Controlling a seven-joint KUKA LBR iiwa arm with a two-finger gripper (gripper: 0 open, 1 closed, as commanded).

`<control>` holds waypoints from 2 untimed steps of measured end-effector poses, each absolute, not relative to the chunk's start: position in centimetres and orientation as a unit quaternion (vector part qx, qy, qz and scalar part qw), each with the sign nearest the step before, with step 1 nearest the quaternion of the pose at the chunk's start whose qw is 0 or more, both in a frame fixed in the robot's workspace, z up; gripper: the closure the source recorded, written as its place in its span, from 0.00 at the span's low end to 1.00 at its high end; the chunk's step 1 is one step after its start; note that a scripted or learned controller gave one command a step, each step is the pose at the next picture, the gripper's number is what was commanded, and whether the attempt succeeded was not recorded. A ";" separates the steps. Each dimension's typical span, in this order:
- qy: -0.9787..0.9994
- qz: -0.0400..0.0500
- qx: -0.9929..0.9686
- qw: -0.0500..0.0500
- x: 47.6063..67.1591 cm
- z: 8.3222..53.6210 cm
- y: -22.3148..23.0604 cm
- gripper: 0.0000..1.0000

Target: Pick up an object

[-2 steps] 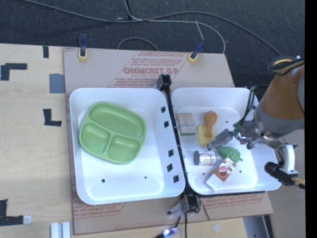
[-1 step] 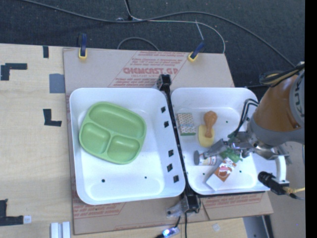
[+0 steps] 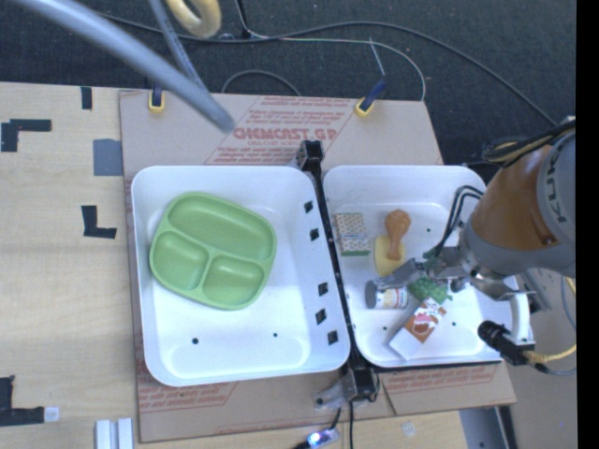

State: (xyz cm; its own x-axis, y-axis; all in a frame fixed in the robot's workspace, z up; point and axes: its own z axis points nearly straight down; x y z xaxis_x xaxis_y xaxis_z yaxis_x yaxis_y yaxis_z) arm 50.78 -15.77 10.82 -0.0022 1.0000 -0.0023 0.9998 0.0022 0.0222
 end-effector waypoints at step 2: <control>0.708 0.000 0.706 0.001 50.7 17.9 -15.1 1.00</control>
